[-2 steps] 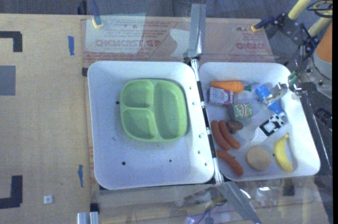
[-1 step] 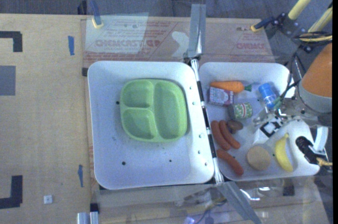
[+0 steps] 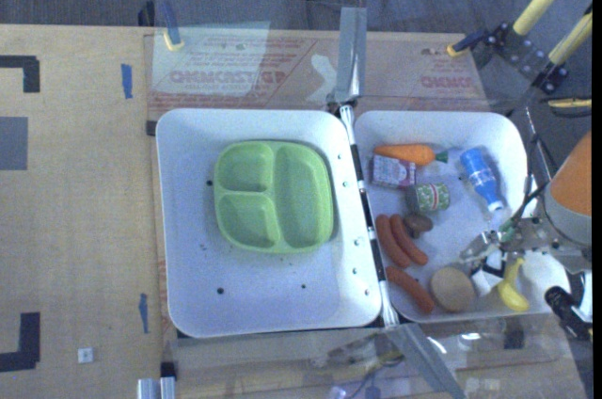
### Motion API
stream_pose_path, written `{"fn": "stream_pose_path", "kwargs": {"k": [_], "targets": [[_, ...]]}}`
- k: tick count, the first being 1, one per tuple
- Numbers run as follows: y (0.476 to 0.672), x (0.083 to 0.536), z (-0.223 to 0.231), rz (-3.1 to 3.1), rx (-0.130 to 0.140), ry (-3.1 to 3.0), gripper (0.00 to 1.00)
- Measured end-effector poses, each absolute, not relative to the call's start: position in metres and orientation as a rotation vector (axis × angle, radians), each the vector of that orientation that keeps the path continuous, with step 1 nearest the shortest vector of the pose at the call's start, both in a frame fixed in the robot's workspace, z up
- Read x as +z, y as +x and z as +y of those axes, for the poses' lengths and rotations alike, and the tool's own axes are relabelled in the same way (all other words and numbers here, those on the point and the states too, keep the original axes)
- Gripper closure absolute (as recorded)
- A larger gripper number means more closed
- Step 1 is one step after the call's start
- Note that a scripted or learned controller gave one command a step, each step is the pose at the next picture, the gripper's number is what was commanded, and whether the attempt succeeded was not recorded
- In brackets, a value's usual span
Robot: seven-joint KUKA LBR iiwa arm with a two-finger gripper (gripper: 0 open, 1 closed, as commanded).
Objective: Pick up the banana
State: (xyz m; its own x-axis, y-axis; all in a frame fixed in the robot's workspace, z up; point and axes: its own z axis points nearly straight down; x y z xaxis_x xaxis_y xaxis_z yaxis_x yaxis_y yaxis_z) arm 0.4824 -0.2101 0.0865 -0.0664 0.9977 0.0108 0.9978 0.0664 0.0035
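The yellow banana [image 3: 514, 291] lies in the near right corner of the right bin [image 3: 508, 132], its upper end tucked under the gripper. My gripper [image 3: 502, 253] hangs directly over that end of the banana, on the grey arm with the orange band [image 3: 576, 185] that comes in from the right. Whether the gripper touches the banana is hidden by the wrist.
The right bin also holds a carrot [image 3: 405, 153], a pink packet [image 3: 393, 170], a green can [image 3: 432, 197], a blue bottle [image 3: 481, 176], red sausages [image 3: 403, 242] and a brown round item [image 3: 452, 288] just left of the banana. A green divided plate [image 3: 275, 197] sits in the left bin [image 3: 188, 275].
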Motion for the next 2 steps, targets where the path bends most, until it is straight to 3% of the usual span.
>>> {"fn": "stream_pose_path", "kwargs": {"k": [2], "targets": [[0.482,0.1,-0.216,-2.392,-0.01,-2.031,0.0]]}}
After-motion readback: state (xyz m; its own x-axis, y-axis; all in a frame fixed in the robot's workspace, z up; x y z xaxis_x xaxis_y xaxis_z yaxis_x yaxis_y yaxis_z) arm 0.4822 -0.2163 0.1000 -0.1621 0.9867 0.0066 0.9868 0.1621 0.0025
